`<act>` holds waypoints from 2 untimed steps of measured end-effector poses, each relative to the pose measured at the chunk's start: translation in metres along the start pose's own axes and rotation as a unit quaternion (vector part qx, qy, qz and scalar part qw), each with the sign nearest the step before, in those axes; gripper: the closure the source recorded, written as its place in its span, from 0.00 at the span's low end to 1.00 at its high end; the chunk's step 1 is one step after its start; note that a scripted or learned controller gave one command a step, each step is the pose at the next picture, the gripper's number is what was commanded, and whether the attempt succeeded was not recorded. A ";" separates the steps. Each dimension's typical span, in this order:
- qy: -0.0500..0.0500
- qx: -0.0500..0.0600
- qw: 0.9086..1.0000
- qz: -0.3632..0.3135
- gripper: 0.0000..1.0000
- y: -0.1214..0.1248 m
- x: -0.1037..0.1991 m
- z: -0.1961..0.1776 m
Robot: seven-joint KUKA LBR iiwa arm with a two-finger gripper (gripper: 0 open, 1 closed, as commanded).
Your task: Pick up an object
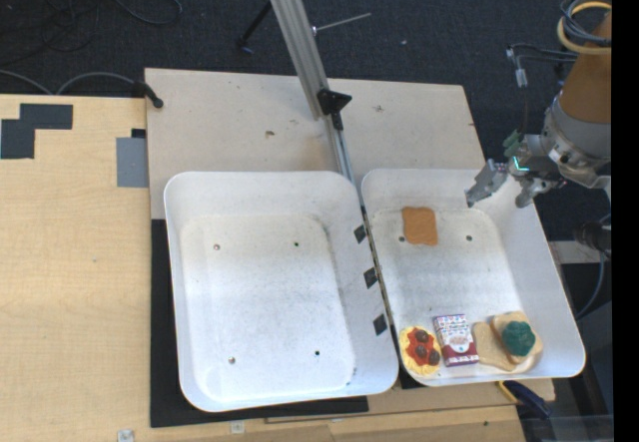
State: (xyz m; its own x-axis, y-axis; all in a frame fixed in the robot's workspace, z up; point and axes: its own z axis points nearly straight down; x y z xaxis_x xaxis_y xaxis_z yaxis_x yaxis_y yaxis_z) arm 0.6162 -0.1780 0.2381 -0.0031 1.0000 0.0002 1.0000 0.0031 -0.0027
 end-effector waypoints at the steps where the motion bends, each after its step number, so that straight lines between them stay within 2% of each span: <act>1: 0.001 0.002 1.000 -0.001 0.00 0.003 0.007 0.062; 2: 0.001 0.002 1.000 -0.001 0.00 0.007 0.011 0.107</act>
State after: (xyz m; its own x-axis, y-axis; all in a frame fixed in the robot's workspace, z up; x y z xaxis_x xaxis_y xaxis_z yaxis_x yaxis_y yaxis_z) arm 0.6230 -0.1673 0.1311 -0.0058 1.0000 0.0017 1.0000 0.0058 -0.0066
